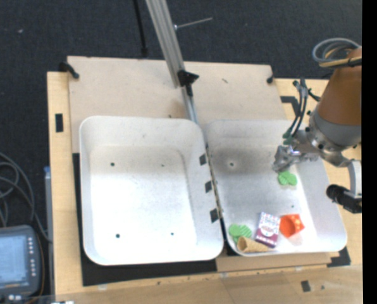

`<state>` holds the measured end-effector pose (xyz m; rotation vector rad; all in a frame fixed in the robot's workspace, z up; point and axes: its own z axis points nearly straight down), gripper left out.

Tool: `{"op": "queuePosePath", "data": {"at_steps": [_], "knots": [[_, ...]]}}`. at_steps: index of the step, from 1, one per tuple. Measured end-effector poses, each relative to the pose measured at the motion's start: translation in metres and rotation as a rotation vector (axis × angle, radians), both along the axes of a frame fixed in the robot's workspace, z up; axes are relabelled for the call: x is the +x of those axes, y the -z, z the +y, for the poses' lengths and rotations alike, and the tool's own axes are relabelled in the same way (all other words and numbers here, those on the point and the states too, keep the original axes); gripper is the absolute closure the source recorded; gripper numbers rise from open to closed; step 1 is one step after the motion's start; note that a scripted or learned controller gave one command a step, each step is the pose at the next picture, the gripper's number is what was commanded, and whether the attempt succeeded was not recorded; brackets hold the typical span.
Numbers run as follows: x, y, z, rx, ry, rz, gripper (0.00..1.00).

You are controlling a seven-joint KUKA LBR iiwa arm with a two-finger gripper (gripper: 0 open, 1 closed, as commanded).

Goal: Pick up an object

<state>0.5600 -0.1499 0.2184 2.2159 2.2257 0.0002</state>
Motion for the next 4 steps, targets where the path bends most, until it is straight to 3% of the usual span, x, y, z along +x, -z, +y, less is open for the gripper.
{"op": "queuePosePath", "data": {"at_steps": [2, 4], "knots": [[-0.008, -0.007, 0.104, 0.002, -0.002, 0.0, 1.0], [-0.041, -0.022, 0.206, 0.003, -0.004, -0.003, 1.0]]}}
